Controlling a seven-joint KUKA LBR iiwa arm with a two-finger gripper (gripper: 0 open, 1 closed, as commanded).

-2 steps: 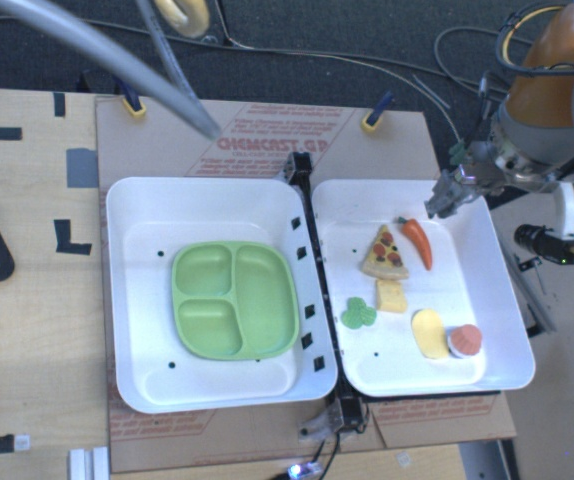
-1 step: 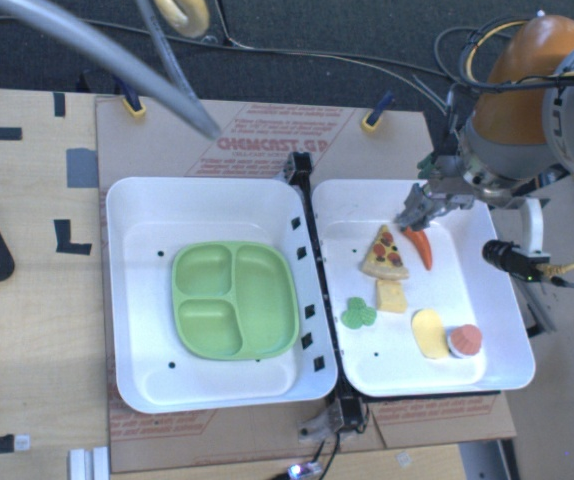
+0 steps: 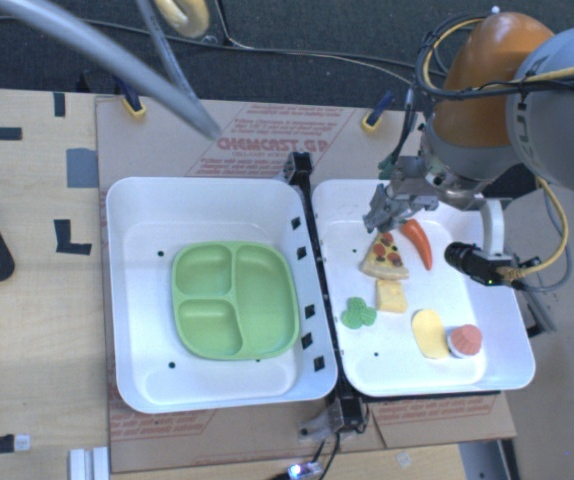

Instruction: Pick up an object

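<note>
Cardboard sheeting covered the bench (image 3: 267,138), and on it two shallow white bins sat side by side, the left bin (image 3: 127,268) and the right bin (image 3: 497,358), with the arm reaching in over the right one. The gripper (image 3: 387,213) hung low over the upper left part of that bin, its dark fingers pointing down; whether they were spread or closed could not be told from this angle, and nothing was seen between them.

Just below the gripper lay a toy pizza slice (image 3: 384,256), nearly touching the fingertips, its long axis running roughly away from the tool toward the near edge of the bin. Just beside it, to the right, a red pepper (image 3: 417,241) lay at a slant. Farther out came a yellow cheese wedge (image 3: 392,296), a green broccoli piece (image 3: 358,315), then a pale yellow piece (image 3: 428,332) touching a round red-and-white item (image 3: 465,341).

In the left bin rested a green divided plate (image 3: 235,300), well apart from the tool.

By position, the pizza slice looked the likeliest target, and a short descent would probably meet it.
</note>
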